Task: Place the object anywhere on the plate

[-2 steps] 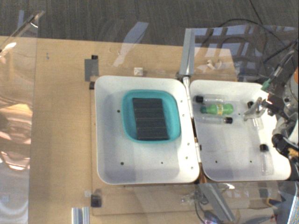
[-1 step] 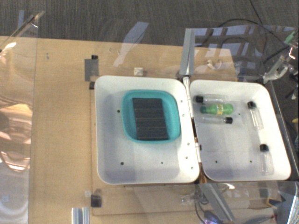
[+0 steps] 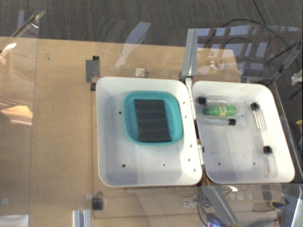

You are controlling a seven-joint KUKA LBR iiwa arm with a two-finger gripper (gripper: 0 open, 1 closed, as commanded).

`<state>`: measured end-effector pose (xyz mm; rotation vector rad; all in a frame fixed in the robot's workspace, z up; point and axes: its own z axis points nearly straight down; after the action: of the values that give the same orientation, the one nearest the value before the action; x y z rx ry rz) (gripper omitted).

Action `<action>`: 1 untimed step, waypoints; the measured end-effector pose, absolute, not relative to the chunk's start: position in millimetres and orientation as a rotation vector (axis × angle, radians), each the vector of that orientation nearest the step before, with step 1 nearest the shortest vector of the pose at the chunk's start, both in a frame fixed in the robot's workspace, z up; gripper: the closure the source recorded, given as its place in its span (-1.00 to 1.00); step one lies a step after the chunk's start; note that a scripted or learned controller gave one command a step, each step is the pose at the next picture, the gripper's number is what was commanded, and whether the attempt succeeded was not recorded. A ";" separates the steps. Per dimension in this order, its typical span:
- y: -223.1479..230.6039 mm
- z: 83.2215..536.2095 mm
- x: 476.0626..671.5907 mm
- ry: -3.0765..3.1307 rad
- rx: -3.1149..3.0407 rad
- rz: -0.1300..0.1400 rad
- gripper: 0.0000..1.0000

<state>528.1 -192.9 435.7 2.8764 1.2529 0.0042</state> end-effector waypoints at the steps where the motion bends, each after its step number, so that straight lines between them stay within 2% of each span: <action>1: -197.5 434.8 488.5 1.164 2.915 0.002 -1.00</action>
<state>488.5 -197.5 434.8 2.9146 1.1644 0.0018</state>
